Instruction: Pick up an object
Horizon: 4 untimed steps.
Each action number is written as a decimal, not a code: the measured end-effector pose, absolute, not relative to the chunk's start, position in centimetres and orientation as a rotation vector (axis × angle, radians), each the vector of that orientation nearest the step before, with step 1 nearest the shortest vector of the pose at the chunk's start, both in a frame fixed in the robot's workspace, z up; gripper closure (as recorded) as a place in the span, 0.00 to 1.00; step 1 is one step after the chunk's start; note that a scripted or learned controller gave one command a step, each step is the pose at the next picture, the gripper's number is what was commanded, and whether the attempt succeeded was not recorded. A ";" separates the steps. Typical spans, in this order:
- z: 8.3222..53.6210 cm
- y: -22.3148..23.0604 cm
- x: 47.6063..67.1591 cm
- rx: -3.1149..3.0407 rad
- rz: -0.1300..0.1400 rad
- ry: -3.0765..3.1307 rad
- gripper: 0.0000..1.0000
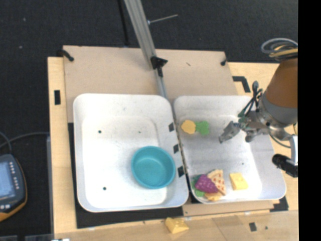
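i see the gripper [234, 132] over the right bin [261, 185], fingers slightly apart, nothing between them. nearest pick: yellow piece [188, 127] touching the green piece [202, 128], at 9 o'clock from the claw, near. purple grapes [204, 184], pizza slice [217, 181] and yellow block [238, 181] sit at 6 o'clock. teal bowl [153, 166] in left bin [100, 149].

Even overhead light, soft shadows, slightly blurry pic overall.
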<state>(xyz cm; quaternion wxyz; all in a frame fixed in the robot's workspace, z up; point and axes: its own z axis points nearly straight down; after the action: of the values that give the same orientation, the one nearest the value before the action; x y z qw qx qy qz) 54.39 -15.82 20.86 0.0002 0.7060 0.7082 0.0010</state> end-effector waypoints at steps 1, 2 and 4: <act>20.9 -15.8 54.4 2.219 0.004 2.223 0.00; 14.8 -16.0 55.0 2.224 -0.006 2.221 0.00; 11.2 -16.1 55.2 2.226 0.005 2.212 1.00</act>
<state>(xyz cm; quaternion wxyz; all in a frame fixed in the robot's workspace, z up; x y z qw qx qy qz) 55.16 -16.11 11.19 0.0019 0.7093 0.7049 0.0015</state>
